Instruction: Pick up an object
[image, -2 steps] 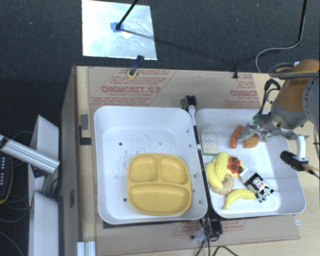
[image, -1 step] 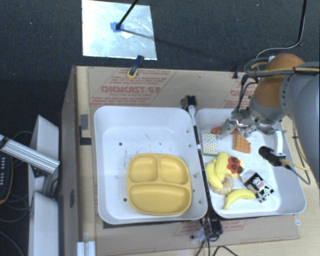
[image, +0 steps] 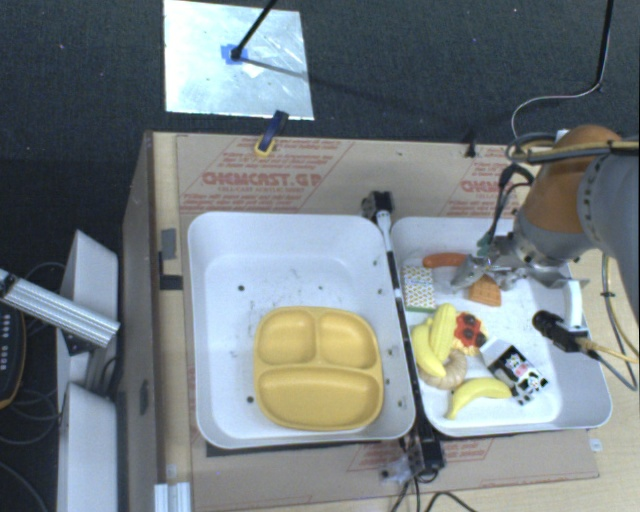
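My arm (image: 580, 190) reaches in from the right at the far side, orange band up, wrist bent down-left, gripper (image: 478, 268) hanging low.

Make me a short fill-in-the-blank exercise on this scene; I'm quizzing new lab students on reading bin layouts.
1. The yellow divided tray lies in the ____ bin.
2. The bananas and the toys lie in the ____ bin.
3. The tray has ____ compartments.
4. The pincer is over the far part of the right bin, just above an ____ wedge-shaped piece.

Missing words: left; right; three; orange
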